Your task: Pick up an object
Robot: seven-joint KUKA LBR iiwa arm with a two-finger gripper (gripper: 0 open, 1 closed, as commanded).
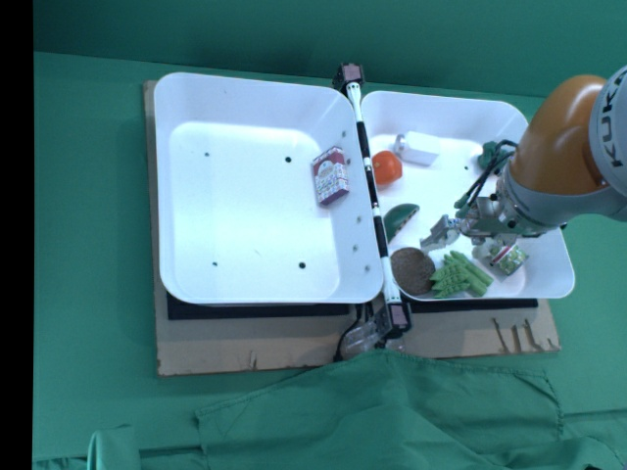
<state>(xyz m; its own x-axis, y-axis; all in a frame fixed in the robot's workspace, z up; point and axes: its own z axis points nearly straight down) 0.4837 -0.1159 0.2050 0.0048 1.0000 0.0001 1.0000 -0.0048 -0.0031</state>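
Note:
My gripper (446, 233) hangs over the right bin (549, 280), close above a green ridged bundle (460, 274) and just right of a dark green curved piece (400, 219). A brown disc (412, 269) lies at the bin's front left. A small green, white and pink item (508, 258) sits partly under the wrist. Further back are an orange-red ball (386, 167) and a white block (419, 148). In the left bin (196, 96), a red box (331, 175) rests against the right wall. I see nothing held by the gripper.
A black-and-white bar (364, 169) runs along the seam between the bins. Both bins rest on cardboard (245, 355) over green cloth, and a fold of cloth (392, 409) lies in front. The arm's orange band (563, 135) covers the right bin's far right corner.

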